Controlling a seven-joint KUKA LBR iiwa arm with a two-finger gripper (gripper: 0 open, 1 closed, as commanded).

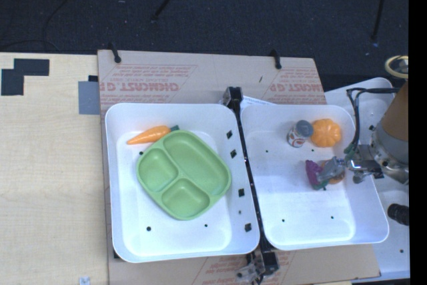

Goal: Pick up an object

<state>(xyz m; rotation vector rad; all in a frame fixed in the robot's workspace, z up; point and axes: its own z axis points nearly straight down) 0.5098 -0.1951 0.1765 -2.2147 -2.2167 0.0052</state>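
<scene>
In the right bin (pixel 313 223), a purple toy (pixel 313 172) lies near the right wall, with a small grey and orange piece (pixel 332 172) against its right side. My gripper (pixel 349 165) reaches in over the bin's right wall and sits low, right beside that piece, touching or nearly touching it. An orange fruit (pixel 326 133) and a small can (pixel 299 133) rest at the back of the same bin, above the gripper.
The left bin (pixel 127 223) holds a green divided plate (pixel 183 173) and a carrot (pixel 149 135) at its back left. A black divider (pixel 244 177) runs between the bins. The front half of the right bin is bare white floor.
</scene>
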